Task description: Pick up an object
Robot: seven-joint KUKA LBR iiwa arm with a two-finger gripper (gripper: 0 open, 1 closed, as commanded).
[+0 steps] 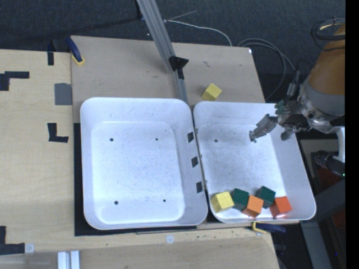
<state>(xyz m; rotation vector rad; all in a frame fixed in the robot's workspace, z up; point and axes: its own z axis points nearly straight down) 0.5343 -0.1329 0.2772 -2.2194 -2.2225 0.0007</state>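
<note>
Small solid cubes lie in a group at the near edge of the right bin [291,167]: a yellow cube [222,200], two green cubes [240,196], two orange cubes [254,205]. The gripper [261,129] hangs above this bin, well apart from them, tilted towards the left; whether it is clenched I cannot tell. Another yellow block [212,92] lies on the wooden table [123,66].

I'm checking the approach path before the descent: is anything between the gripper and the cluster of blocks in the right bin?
Nothing visible. The gripper hangs over bare floor of the right white bin; the coloured blocks sit against its near wall.
</note>
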